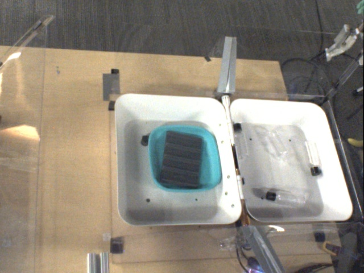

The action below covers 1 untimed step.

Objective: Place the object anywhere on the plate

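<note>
We take this for a robotics lab or test cell: a plywood table (68, 169) on grey carpet (142, 10), two white bins (170, 104) fixed side by side, metal brackets (226, 67), and loose cables (310, 67), probably rig wiring.

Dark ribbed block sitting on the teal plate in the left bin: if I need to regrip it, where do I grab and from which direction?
Come straight down onto the dark ribbed block and pinch across its two long edges, probably near mid-length. It lies flat on the teal plate, whose raised rim blocks a side approach.
</note>
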Tool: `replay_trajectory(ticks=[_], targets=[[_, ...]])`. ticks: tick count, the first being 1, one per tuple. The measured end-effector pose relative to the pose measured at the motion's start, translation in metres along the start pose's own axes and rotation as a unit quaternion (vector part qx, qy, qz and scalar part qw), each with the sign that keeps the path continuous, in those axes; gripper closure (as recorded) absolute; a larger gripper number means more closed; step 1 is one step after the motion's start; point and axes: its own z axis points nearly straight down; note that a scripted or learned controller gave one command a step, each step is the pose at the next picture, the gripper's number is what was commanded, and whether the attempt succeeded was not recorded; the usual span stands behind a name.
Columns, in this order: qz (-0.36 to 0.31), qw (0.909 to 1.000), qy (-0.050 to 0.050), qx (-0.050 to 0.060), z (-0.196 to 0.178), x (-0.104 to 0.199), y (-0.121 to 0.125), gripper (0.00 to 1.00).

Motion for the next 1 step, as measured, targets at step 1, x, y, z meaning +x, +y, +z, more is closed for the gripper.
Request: replay_trajectory(ticks=[1], targets=[[0.064,0.9979,0.0,0.001,-0.0075,-0.0104,-0.027,0.0]])
